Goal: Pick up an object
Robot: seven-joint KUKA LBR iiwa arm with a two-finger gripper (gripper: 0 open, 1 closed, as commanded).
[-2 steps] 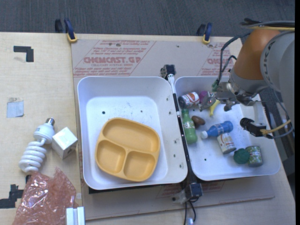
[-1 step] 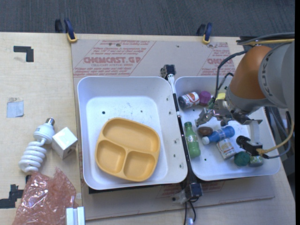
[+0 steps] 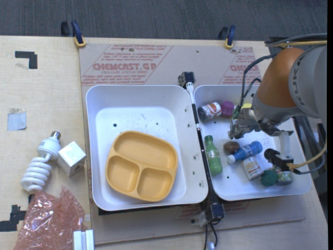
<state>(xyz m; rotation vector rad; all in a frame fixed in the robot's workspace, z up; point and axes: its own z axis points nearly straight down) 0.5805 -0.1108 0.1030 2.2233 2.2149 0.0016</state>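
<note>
from where i stood, looking down over the bench, two white bins sat side by side. the left bin [image 3: 99, 113] held a yellow divided tray [image 3: 141, 165] lying flat toward its near side. the right bin [image 3: 291, 189] was crowded: a green bottle [image 3: 213, 155] lay along its left wall, a small can [image 3: 210, 111] and a purple piece [image 3: 228, 109] rested at the far end, a blue-and-white bottle [image 3: 246, 151] lay tilted in the middle beside a small brown object [image 3: 231, 147], and a little carton [image 3: 252, 168] and a teal object [image 3: 269, 178] sat near the front right.

the arm [image 3: 291, 85] reached in from the right, orange band above the wrist, and the gripper [image 3: 238, 129] hung low over the middle of the right bin, just beyond the blue-and-white bottle and the brown object. whether it was apart or together i could not tell; the wrist hid too much, and nothing could be seen caught in it.

the blue-and-white bottle looked the likeliest target. i judged it light, stiff plastic, smooth and round, so prone to rolling or slipping out. a grasp across its middle, square to its long axis, seemed safest, though the brown object touching its left end could get in the way.

off the bins, far left, lay a spiral bulb [image 3: 40, 165], a white cube [image 3: 71, 158] and crumpled pink wrap [image 3: 49, 220].
</note>
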